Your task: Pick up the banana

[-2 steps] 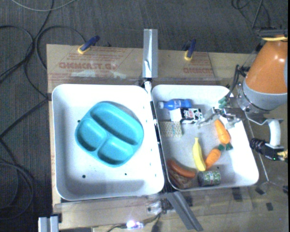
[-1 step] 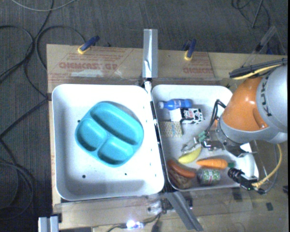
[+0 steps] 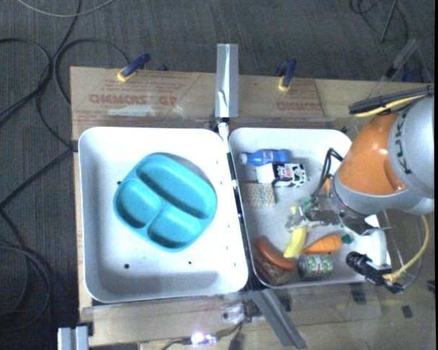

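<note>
Banana (image 3: 296, 240) in right bin (image 3: 242, 195), just below gripper (image 3: 306, 215), grip state unclear

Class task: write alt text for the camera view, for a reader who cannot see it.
The end effector is low in the right bin, just above the banana, which lies among a carrot, a can and a bottle. The left bin holds a blue divided tray.

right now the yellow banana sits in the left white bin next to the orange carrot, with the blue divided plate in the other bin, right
Not quite. The camera view shows the yellow banana in the right white bin, next to the orange carrot. The blue divided plate is in the other bin, the left white bin.
</note>
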`<state>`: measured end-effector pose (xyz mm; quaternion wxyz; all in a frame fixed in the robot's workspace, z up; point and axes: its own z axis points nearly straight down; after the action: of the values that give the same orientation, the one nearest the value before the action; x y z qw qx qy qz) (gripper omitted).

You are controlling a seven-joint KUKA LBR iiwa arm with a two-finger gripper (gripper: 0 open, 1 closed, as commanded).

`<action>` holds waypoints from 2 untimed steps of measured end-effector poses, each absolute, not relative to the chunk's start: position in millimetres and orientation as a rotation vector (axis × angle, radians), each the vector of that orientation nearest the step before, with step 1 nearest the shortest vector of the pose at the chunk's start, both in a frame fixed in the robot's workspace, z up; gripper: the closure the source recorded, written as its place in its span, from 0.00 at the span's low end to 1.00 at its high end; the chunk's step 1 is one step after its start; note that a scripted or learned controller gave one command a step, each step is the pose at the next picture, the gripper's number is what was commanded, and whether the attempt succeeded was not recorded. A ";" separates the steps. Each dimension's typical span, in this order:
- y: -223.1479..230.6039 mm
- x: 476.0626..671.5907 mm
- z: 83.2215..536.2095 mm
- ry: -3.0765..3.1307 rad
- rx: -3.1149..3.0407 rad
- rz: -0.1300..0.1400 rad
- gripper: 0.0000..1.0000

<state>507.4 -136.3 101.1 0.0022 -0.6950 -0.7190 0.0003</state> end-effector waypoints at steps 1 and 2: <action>-126.5 523.5 105.3 -2.538 -1.846 0.002 1.00; -39.6 532.8 183.0 -2.423 -1.998 0.003 1.00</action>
<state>532.8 -39.6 183.0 0.0006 -0.6363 -0.7715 0.0008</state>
